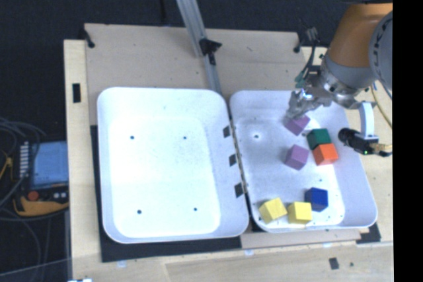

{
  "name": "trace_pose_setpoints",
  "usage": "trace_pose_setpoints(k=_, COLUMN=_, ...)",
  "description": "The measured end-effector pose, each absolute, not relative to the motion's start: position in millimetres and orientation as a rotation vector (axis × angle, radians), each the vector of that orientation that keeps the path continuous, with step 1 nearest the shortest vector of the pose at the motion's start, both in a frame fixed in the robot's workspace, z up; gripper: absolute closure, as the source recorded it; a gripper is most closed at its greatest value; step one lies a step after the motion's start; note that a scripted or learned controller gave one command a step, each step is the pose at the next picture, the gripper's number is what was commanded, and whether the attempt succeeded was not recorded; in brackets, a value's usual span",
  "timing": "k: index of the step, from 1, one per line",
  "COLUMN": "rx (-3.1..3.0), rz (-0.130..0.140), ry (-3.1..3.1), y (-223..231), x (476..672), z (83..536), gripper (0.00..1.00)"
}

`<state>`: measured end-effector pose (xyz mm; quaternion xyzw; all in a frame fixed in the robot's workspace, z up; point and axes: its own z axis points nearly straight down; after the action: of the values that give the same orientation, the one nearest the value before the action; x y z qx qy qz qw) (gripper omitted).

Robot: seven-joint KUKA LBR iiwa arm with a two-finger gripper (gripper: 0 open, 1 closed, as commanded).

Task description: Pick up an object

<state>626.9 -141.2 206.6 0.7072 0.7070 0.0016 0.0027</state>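
Observation:
The right bin (264,109) holds several small blocks. A tilted purple block (297,123) lies directly under the tip of my gripper (301,106) at the bin's upper middle and touches it. The view does not settle whether the block is gripped. A second purple block (297,156) sits just below it. A green block (319,137) and an orange block (325,154) stand side by side to the right. Near the front rim are two yellow blocks (272,210) (299,212) and a blue block (317,198).
The left bin (162,162) lies beside the right one, with a clip-lined divider (232,158) between them. A slanted metal post (192,16) rises behind the bins. A black cable fitting (357,139) hangs at the right bin's edge.

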Motion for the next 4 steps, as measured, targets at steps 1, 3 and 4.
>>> trace_pose_setpoints(k=1, rx=2.215, rz=0.005, ry=2.219, y=-143, x=628.1, z=250, gripper=1.0)
trace_pose_setpoints(k=3, rx=2.216, rz=0.0, ry=2.229, y=-50, x=603.7, z=240, gripper=1.0)
trace_pose_setpoints(k=4, rx=2.215, rz=0.002, ry=2.23, y=-9, x=590.6, z=245, gripper=1.0)
